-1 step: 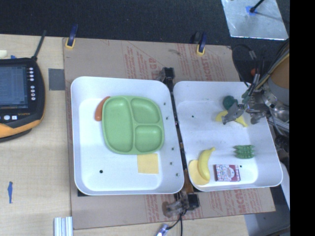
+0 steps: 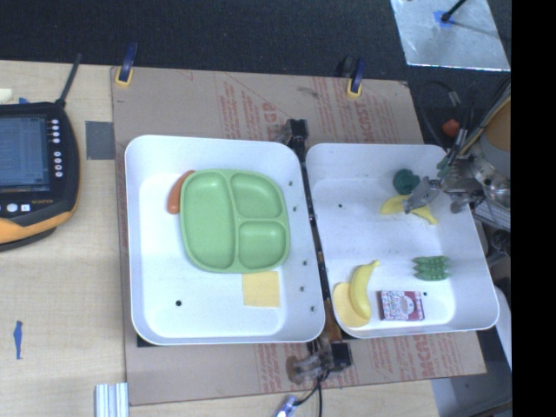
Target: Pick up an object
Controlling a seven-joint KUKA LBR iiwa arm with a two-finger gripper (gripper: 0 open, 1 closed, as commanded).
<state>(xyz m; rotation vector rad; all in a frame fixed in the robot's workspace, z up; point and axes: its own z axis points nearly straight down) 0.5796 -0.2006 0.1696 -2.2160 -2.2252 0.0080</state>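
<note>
A: Where's the pincer (image 2: 427, 200)?
B: Right bin (image 2: 347, 233), touching a small yellow piece (image 2: 401, 205); whether it pinches it, I can't tell.
A: Nearby?
B: Teal lump (image 2: 405, 181) beside; green toy (image 2: 431, 268), banana (image 2: 360, 291), red card (image 2: 400, 305) nearer.

The bench (image 2: 61, 311) is light wood. A big brown cardboard sheet (image 2: 261, 102) lies flat on it, held at the far edge by two blue clips, one on the left (image 2: 126, 66) and one on the right (image 2: 353, 76). Two white bins sit side by side on the cardboard, the left bin (image 2: 156, 311) and the right bin (image 2: 473, 307), almost touching. A black and orange control pad (image 2: 30, 172) with a screen rests on the wood at the left. A small grey square of tape (image 2: 100, 140) sits just beside the cardboard. A tiny blue mark (image 2: 18, 339) is near the front left.
</note>
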